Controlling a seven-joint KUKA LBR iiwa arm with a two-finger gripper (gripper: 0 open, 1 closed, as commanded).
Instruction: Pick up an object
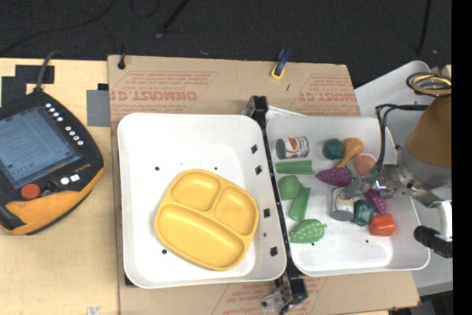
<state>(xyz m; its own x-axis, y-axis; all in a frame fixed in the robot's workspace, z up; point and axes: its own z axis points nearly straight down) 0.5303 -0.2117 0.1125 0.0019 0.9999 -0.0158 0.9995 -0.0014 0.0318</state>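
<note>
Toy food clutters the right bin (402,258), and the gripper (361,192) is down among it, beside the purple grapes (334,176), a teal piece (363,213) and a red pepper (382,225). Whether its jaws are apart or together I cannot tell. Nothing looks lifted yet, so the grasp and raise remain.

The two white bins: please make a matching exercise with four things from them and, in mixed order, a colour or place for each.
Things:
1. divided plate
2. small can
3. tomato-like toy
4. grape bunch toy

Descriptions:
A. purple
B. yellow, in the left bin
C. red, near the gripper
D. red and white, at the far side of the right bin

Pairs: 1-B, 2-D, 3-C, 4-A
</note>
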